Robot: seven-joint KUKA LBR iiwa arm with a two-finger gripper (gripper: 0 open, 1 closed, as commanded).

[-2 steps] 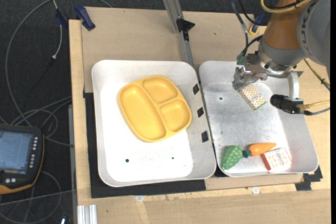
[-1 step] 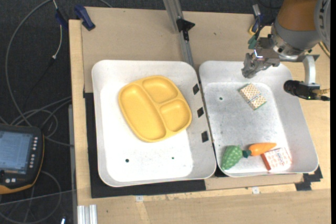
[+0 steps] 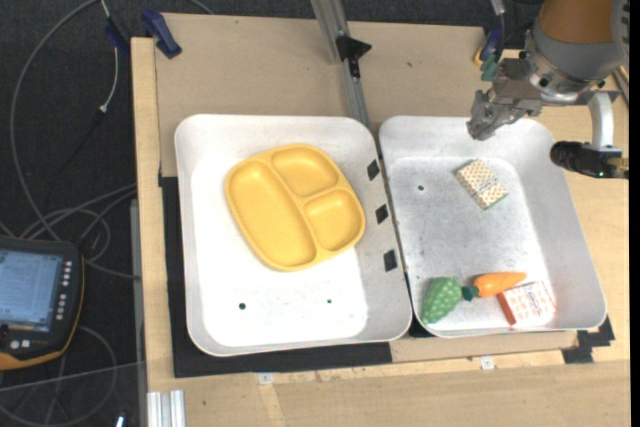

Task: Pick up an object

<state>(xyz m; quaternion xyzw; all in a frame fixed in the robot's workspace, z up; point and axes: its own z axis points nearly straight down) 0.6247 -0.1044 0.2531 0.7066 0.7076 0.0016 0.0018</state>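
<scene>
I note the tool [image 3: 487,122] poised above the right bin's [image 3: 440,245] far edge, near the patterned block [image 3: 481,183], grip state indeterminable, presumably lining up a pick.

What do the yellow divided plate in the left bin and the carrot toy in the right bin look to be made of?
Yellow divided plate: likely moulded plastic, with a smooth, even colour, soft sheen and rounded compartment rims. Carrot toy: probably plush or soft fabric, since its green top looks fuzzy and matte and its outline is lumpy; the orange part is too small to judge firmly.
</scene>
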